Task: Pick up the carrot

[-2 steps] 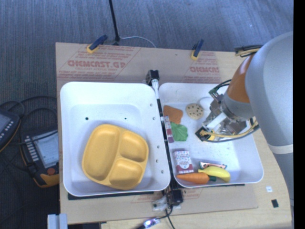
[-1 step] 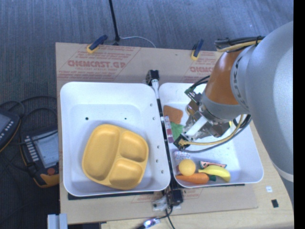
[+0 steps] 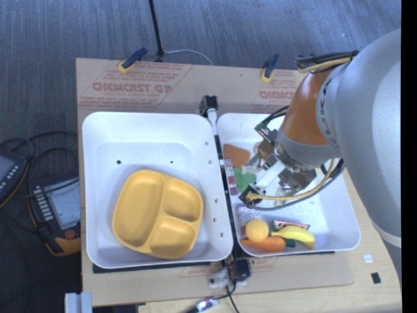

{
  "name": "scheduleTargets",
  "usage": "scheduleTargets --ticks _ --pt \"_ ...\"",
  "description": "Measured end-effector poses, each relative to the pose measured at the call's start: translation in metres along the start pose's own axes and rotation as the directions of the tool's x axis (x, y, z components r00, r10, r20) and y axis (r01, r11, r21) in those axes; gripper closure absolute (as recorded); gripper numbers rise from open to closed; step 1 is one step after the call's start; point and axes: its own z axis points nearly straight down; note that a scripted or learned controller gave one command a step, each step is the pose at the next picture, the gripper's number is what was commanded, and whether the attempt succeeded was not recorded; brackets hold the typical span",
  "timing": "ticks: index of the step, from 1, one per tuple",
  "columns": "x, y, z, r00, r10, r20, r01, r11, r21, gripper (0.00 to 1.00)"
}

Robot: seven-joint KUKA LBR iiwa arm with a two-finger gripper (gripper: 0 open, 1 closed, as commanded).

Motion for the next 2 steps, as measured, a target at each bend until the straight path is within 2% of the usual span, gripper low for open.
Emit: scheduleTargets --ticks 1,2 --pt "0.0425 0.0659 -0.0011 0.923 -0.385 0.002 0.385 0.923 -0.006 0.0" --pt "0.0334 0.0577 -0.0004 0.991 0.131 0.001 -0.131 0.991 -0.002 0.0"
